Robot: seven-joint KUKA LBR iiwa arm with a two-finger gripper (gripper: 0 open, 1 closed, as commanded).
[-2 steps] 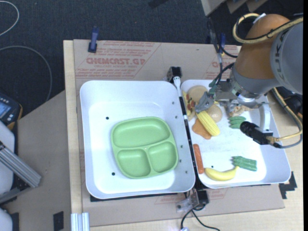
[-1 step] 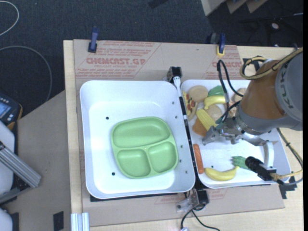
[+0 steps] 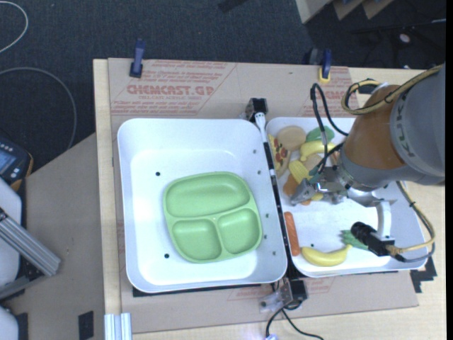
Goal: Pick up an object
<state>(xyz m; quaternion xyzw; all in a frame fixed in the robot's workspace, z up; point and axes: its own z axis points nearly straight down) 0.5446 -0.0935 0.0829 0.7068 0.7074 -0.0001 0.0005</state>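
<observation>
Beside the right bin's (image 3: 396, 261) left wall, pincer (image 3: 306, 192).

Green divided tray (image 3: 211, 215) in left bin (image 3: 134, 190); two blue clamps (image 3: 136, 59) on board's far edge.

even, bright overhead light, no hard shadows. the two shallow white plastic bins (image 3: 134, 190) are close to blown out, with soft glare along their rims. the pale green divided tray (image 3: 211, 217) casts only a faint shadow. the whole frame is slightly soft; the dark carpet (image 3: 64, 20) looks grainy.
</observation>
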